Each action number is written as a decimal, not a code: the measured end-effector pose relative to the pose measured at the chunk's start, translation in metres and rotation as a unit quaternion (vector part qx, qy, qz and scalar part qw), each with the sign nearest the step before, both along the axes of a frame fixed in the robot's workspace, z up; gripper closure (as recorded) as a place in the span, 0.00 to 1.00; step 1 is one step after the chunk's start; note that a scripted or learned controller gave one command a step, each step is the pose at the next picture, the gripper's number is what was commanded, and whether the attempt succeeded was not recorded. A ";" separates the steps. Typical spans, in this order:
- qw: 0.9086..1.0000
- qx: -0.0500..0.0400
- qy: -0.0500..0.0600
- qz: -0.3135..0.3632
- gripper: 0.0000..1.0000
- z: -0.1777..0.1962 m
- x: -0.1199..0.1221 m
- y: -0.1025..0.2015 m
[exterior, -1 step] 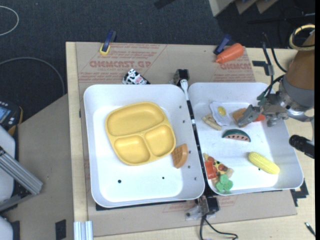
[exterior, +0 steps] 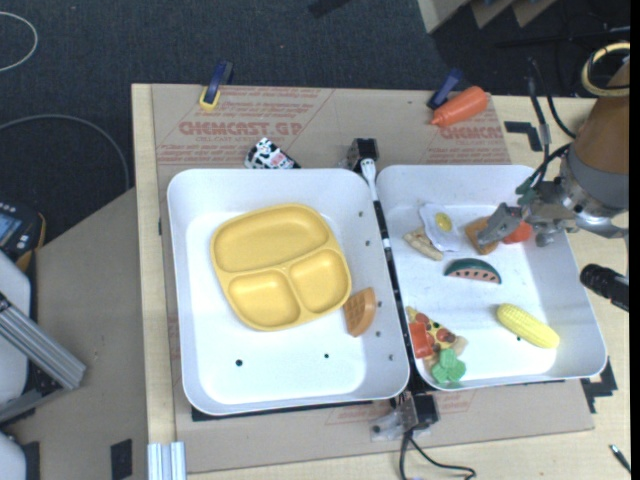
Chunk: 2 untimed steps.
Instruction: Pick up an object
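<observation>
A: Pincer [exterior: 497, 230] status?
B: Low in the right bin [exterior: 560, 363], fingers closed on a small orange-brown piece [exterior: 483, 232].
A: Nearest alternative?
B: Melon slice [exterior: 473, 271], just below-left of it, long axis roughly level across the view.

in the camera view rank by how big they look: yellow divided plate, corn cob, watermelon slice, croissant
1. yellow divided plate, by far the largest
2. corn cob
3. watermelon slice and croissant look about alike, so no ranking between them
</observation>
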<state>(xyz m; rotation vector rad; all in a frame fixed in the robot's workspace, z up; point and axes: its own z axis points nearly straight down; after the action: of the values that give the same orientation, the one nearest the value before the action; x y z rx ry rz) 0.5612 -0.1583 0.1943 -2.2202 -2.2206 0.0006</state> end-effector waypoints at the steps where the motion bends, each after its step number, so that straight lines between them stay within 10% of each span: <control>1: 1.000 0.001 0.002 0.001 0.00 -0.057 0.004 0.009; 2: 1.000 0.001 0.002 0.000 0.00 -0.109 0.003 0.010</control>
<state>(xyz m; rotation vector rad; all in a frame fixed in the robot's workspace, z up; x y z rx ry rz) 0.5646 -0.1484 0.0848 -2.2177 -2.2176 0.0036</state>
